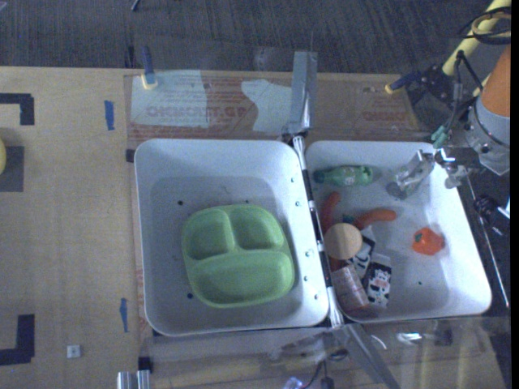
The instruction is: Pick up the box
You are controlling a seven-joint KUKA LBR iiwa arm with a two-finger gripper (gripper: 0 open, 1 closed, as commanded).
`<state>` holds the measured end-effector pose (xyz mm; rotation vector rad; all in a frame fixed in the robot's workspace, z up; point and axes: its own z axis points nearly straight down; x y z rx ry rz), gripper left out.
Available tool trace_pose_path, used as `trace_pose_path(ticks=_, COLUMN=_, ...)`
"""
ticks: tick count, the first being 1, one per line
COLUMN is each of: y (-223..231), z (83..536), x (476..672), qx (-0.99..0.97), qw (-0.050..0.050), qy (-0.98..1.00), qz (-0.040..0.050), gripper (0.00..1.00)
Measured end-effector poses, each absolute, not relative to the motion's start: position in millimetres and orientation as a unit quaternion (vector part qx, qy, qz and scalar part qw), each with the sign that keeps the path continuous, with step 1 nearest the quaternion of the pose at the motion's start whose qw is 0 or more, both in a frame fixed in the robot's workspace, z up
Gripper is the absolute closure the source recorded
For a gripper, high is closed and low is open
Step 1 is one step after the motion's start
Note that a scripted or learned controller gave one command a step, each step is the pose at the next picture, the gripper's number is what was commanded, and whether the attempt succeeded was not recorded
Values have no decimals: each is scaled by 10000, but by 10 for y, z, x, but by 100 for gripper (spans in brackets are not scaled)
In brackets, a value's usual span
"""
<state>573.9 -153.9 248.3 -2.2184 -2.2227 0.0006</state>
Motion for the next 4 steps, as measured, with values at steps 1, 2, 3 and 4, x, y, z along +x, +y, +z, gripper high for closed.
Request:
trace_pose_path(ticks=1, y=-1733, z=3160, x=6090, qx=-7059, qw=-17, qy=-7084, qz=-4, gripper=0)
trace_pose_path(ticks=2, y=-1357, z=1976, x=5688, qx=-7129, qw=-4, qy=-7013, qz=-2, gripper=0)
trace_pose_path(ticks=3, y=-1114, z=1064, x=5862, qx=-7325, qw=-28, qy=-6808, qz=-25, gripper=0)
trace_pose_path(ticks=4, y=-1142, z=1176, x=5872, qx=-7341, qw=-52, qy=-6791, qz=-30, gripper=100)
